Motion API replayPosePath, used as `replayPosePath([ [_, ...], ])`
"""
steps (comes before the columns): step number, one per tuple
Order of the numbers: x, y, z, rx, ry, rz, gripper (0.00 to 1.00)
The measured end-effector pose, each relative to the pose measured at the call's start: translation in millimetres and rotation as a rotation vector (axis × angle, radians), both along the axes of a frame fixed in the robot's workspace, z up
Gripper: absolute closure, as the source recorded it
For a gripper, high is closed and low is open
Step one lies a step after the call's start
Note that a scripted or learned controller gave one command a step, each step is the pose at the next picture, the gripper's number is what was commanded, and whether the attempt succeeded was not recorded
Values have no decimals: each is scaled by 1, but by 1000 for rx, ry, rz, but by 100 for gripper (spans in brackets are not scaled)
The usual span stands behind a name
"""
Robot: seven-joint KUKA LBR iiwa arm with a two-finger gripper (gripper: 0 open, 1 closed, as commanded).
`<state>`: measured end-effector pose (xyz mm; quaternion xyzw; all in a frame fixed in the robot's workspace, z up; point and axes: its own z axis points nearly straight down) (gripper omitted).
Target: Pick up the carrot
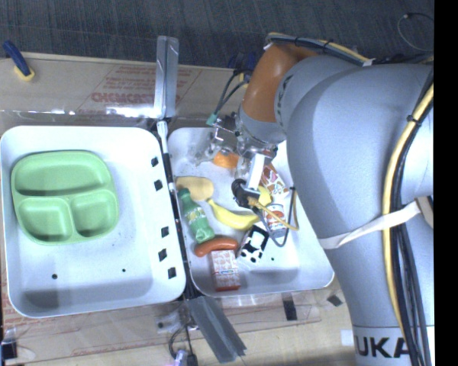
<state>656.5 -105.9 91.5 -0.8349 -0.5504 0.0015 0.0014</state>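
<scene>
The carrot [225, 159] is a small orange piece at the far end of the right bin [309, 269], near its back wall. My gripper [231, 148] hangs directly over it, low in the bin, with the orange-banded wrist behind it. Its metal parts flank and partly cover the carrot. Whether the carrot is held is hidden by the wrist.
Crowded in the right bin are a pale potato [197, 185], a green bottle [195, 216], a banana [233, 216], a red sausage [215, 245], a small box [224, 270] and a snack packet [273, 198]. The left bin [84, 280] holds a green divided tray [61, 197].
</scene>
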Motion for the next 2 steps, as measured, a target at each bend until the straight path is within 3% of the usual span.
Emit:
replayPosePath([
  [1,0,2,10,1,2,7,100],
  [2,0,2,10,1,2,8,0],
])
